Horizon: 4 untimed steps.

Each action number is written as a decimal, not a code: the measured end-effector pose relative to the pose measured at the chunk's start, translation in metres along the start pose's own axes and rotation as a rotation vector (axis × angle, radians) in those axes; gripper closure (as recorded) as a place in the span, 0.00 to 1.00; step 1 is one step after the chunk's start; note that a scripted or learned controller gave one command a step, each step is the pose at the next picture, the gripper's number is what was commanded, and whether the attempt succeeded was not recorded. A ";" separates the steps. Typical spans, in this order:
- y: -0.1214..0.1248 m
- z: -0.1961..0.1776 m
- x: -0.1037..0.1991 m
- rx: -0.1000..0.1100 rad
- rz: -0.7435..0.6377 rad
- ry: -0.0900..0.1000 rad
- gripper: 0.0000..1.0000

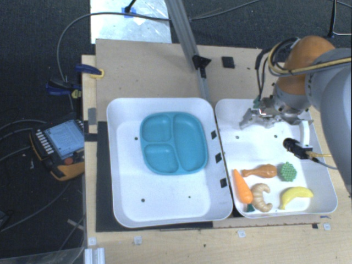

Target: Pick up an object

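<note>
**Grey arm over the right bin, toy food below it**

Grey metal fills the right side of the scene: the arm (330, 87) reaches in from there, its orange band (305, 54) bright above the wrist, with dark cables looping round it. Beneath it the bench (143, 70) is a pale brown board carrying two shallow white bins side by side.

The left bin (126, 191) holds a blue divided plate (174, 142), lying flat toward the upper middle of the bin with three compartments showing. The right bin (231, 114) sits just beside it, the two rims touching along the middle.

The gripper (254, 117) hangs over the upper part of the right bin, near its back-left corner, pointing leftward. Nothing lies between its fingers – whether they are spread or closed I cannot tell from this slant.

The toy food is gathered in the lower part of the right bin, well apart from the gripper. A carrot (242, 186) lies near the bin's left wall, with a tan croissant-like piece (262, 196) just beside it. A yellow banana (295, 196) lies toward the lower right corner. Above these, a brown drumstick (260, 172) lies on its side, and a small green bumpy ball (287, 172) sits just to its right – close, perhaps touching.
</note>
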State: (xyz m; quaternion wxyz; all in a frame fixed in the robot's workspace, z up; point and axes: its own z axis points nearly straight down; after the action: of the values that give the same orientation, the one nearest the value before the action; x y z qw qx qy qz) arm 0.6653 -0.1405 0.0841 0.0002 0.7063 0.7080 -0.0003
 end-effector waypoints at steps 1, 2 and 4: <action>0.002 -0.014 0.000 -0.006 -0.001 -0.001 1.00; -0.006 -0.072 -0.004 -0.006 0.003 0.000 1.00; -0.010 -0.157 0.003 -0.006 -0.002 0.000 1.00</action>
State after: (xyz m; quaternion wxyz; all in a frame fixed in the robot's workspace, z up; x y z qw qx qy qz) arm 0.6551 -0.1370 0.2416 0.0022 0.7054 0.7088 0.0017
